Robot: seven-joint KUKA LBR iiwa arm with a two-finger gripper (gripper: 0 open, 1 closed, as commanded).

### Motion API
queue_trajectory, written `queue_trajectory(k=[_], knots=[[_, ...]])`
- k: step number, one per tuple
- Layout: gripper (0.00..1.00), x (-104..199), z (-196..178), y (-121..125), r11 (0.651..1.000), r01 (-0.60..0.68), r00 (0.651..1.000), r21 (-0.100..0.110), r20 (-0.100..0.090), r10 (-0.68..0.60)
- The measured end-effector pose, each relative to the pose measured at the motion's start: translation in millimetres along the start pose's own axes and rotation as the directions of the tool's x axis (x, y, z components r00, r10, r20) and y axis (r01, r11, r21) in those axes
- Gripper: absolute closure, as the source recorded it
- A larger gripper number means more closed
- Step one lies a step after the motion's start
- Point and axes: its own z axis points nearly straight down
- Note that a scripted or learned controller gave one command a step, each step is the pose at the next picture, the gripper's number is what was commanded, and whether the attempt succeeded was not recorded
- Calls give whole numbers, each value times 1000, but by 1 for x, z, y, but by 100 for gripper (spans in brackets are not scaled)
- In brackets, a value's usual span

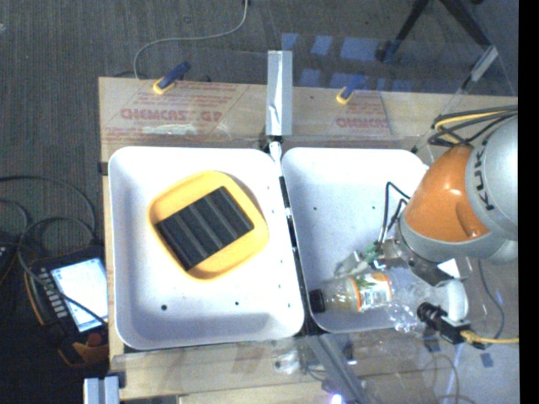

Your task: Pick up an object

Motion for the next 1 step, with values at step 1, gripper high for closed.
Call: queue_trajectory(k=[1], knots=[[100, 3, -10, 3, 1000, 3, 1000, -2, -6, -3]])
